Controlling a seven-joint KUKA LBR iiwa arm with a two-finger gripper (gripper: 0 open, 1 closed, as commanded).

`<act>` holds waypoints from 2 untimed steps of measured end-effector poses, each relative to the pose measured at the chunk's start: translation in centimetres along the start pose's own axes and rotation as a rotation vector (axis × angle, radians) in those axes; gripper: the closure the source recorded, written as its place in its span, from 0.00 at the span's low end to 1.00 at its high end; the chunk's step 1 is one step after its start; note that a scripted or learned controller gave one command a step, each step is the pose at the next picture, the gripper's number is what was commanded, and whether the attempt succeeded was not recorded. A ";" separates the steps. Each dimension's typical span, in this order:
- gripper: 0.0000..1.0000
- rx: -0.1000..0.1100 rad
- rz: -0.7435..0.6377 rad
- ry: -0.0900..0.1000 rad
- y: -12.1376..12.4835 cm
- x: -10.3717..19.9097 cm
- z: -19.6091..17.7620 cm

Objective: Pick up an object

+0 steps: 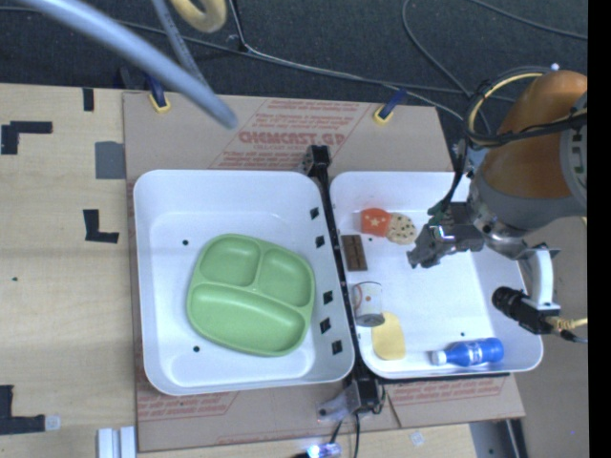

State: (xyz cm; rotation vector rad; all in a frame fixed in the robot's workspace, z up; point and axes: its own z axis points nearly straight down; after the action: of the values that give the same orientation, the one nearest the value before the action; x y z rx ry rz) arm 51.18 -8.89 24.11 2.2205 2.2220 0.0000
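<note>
My gripper (427, 249) hangs over the middle of the right bin (496, 351), its dark fingers pointing down and left with nothing visible between them. Just up and left of it lie an orange piece (374, 221) and a round cookie (402, 229). A brown bar (353, 252) lies near the divider. Lower down sit a small clear glass (368, 301), a pale yellow piece (389, 338) and a blue bottle (468, 353) on its side near the front wall.
The left bin (158, 208) holds a green divided plate (251, 293). The black divider (329, 256) runs between the bins. The arm's grey and orange body (530, 160) fills the right side above the bin. Cables cross the dark floor behind the bench.
</note>
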 end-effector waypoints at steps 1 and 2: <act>1.00 0.001 -0.007 0.002 -0.3 5.8 -0.5; 1.00 0.002 -0.007 0.001 0.6 11.7 0.2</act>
State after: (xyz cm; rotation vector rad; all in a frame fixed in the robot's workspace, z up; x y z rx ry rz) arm 51.79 2.81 23.88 2.2148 2.2310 -0.0015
